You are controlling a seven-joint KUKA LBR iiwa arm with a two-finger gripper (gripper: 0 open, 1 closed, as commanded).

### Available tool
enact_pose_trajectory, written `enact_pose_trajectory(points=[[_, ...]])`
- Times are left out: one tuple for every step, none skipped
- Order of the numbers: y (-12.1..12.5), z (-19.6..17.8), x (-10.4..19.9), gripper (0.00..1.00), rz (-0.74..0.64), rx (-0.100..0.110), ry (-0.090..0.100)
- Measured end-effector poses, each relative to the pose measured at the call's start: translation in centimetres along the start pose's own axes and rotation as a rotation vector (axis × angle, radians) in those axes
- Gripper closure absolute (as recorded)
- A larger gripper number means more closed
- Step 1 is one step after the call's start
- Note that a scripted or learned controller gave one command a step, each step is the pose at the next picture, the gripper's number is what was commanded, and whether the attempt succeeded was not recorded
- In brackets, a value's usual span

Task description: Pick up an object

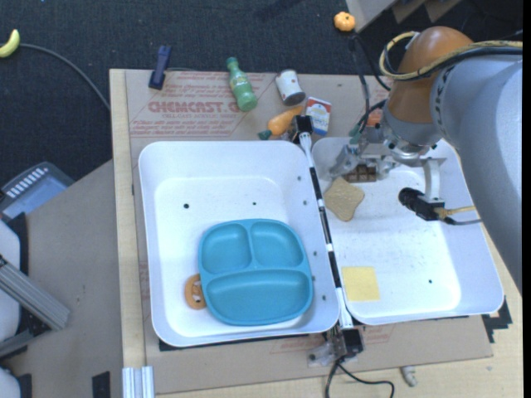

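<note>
Red lettering reading "CHEMCAST" stands on the brown protective sheet [195,106] covering the bench, along its far edge beyond the left bin [158,222]. Smaller red print lines around it are too blurred to read.

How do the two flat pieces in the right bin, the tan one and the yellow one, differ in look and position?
The tan piece has a rounded, uneven outline like a bread slice; the yellow piece is a clean-edged square. The tan piece lies at the far end of the right bin, beside the gripper; the yellow piece lies near the front edge, away from the arm. The tan piece is dull brown, the yellow piece bright. Both lie flat near the divider.
</note>
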State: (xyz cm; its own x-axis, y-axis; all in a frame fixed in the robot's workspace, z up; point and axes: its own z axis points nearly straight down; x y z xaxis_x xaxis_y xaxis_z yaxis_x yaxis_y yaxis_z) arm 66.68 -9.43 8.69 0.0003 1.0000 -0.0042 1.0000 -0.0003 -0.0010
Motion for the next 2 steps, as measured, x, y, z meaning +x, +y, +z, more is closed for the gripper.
enact_pose_trajectory(points=[[0.0, -1.1, -0.1, 1.0, 0.0, -0.001, -0.001], [-4.5, -9.9, 5.4, 1.0, -0.002, -0.001, 0.005]])
